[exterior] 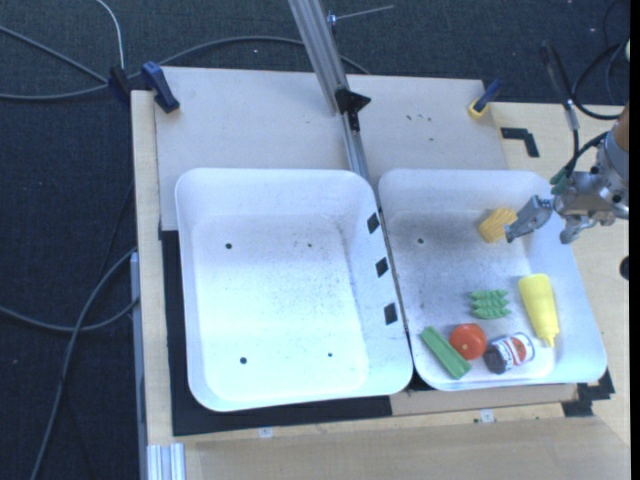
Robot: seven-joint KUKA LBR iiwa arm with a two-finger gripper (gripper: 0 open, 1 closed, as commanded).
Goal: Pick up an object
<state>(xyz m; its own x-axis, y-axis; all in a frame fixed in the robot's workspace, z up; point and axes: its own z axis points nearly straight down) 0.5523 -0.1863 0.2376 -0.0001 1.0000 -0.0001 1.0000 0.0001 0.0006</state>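
My gripper point(549, 226) hangs over the right rim of the right bin point(440, 193), open, with nothing between its fingers. Its left finger point(524, 222) is just right of a yellow-orange block point(496, 224) lying in the bin's far right part. Towards the bin's near right corner lie a yellow bottle point(540, 306), a green ridged piece point(489, 303), a red tomato point(467, 341), a long green stick point(444, 352) and a small red-and-white can point(510, 351).
The left bin point(200, 268) sits beside the right one. A slanted metal rail point(330, 48) runs down to the gap between the bins. Blue point(160, 86) and yellow point(484, 98) clamps hold the bench board's far corners.
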